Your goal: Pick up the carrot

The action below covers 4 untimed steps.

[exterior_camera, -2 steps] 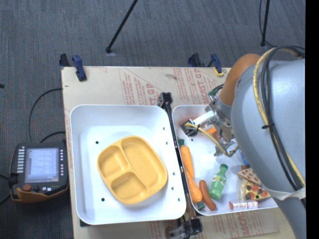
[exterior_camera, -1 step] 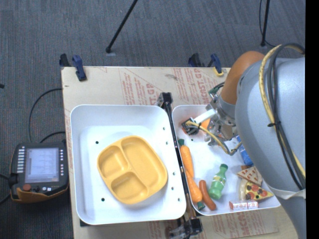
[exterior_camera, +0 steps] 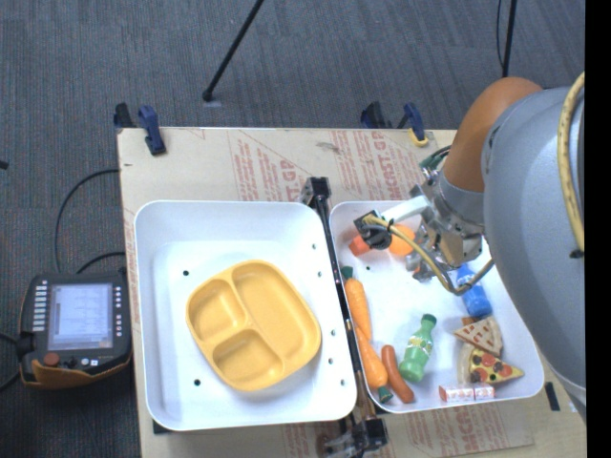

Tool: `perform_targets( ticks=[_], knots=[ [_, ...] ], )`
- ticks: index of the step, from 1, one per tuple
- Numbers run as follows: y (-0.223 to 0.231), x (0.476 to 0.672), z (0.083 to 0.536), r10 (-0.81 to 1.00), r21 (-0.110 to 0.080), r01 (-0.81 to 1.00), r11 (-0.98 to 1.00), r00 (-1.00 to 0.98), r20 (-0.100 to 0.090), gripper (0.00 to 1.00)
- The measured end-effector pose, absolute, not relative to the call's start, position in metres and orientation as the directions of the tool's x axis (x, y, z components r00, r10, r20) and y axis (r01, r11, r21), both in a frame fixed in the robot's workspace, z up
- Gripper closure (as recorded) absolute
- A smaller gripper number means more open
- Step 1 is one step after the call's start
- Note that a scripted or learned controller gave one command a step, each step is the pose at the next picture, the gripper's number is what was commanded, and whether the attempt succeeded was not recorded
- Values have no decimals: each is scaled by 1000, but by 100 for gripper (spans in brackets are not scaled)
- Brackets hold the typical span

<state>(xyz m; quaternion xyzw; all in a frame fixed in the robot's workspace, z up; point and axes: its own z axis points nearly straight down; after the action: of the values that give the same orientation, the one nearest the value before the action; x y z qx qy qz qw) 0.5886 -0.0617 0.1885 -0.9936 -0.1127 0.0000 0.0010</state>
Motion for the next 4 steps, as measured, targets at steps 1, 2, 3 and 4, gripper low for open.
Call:
perform_targets(
  ticks=[1,2,3,4],
  knots=[
    [-61,588,196,227,-5,227,-974,974,-5,100],
    [-61,588,206,231,-8,231,-973,973,-8,100],
    [-61,588,215,236,-11,236,-972,972,-11,100],
    [-61,588,224,242,-13,242,-970,970,-13,100]
  ],
)
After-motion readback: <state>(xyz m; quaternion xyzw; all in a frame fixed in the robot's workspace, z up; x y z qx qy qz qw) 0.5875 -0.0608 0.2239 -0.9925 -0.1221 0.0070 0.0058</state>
